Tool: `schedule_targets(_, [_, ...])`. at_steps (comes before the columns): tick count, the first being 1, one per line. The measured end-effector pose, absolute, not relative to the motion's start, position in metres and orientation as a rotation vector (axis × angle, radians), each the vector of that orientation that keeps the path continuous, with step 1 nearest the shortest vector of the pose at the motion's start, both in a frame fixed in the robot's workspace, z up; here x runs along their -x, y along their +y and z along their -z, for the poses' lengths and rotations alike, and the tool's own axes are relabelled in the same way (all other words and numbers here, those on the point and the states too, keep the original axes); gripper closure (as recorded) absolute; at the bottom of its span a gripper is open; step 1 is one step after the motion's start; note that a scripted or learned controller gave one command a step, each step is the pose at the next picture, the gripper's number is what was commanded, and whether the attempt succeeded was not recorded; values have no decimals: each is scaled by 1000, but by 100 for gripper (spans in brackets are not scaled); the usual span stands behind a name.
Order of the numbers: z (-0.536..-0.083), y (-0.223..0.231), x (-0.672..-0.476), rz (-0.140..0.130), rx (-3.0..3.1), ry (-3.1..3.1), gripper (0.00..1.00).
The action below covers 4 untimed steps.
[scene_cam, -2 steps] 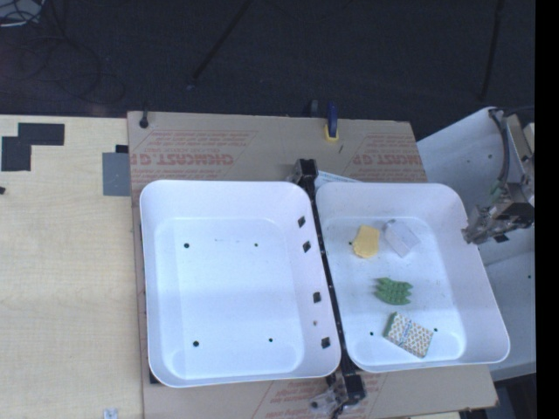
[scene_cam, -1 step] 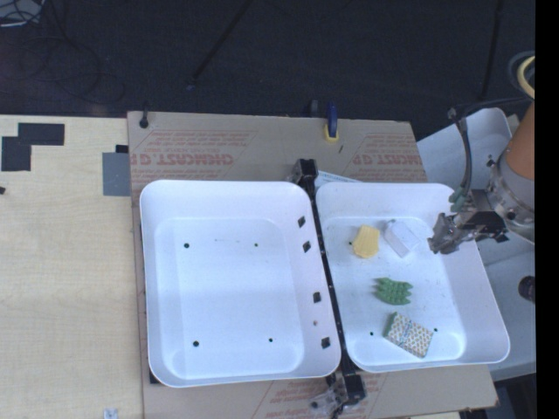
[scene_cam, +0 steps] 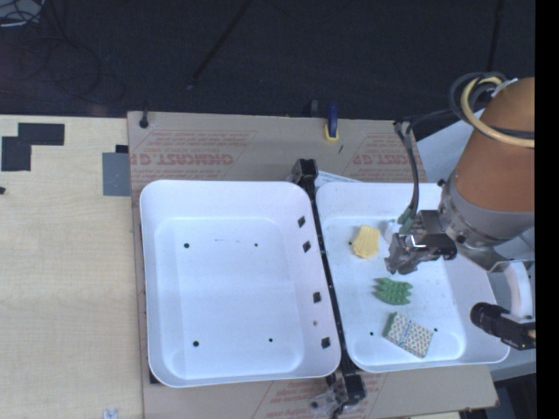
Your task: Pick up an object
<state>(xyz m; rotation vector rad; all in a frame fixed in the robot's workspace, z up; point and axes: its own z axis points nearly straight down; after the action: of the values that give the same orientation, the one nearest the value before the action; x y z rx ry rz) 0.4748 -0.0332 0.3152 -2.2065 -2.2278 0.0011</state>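
Gripper [scene_cam: 404, 256] over right bin [scene_cam: 454, 208], low, dark & blurred at tip. Can't tell how far open from this angle; nothing seen held in it. Orange band and grey wrist at 2 o'clock from it, cable looping up at 12.

Nearest things: yellow lump [scene_cam: 366, 241] just beside at 10 o'clock, green lump [scene_cam: 394, 291] near at 6 o'clock, apart from tip. Speckled block [scene_cam: 410, 334] further out at 6, near bin's front wall. Left bin [scene_cam: 166, 234] at 9 o'clock, past centre divider.

Step in hand, by guess: lining up for a grab, prob. on green lump or yellow lump. To do well: pick one target, centre tip straight above it, not between the two. Turn wrist so jaws close across narrow side. Go down plumb till almost at bin floor, then close, then lift slow. Watch for nudging the neighbour on way down; yellow lump close enough to get clipped.

Looks of likely target: green lump small, flat-ish, bumpy or ridged edge, longer 9-to-3 than 12-to-6, lying loose on white floor, touching nothing. Prob. light, may slide if pinched off-centre. Yellow lump rounder, chunkier, smooth-looking; easier bite, maybe. Speckled block tilted, pale w/ dots, corners toward 4 and 10.
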Motion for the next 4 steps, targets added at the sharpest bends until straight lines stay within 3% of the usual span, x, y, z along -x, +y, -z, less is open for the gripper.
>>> schedule_targets(1, [-290, -112, -490, -9, 2227, -2211, 100])
schedule_targets(2, [-292, -70, -475, -4, 2214, -2221, 100])
schedule_targets(3, [-308, -25, -488, -1, 2214, -2226, 100])
schedule_targets(4, [-294, -82, -475, -7, 2226, -2213, 100])
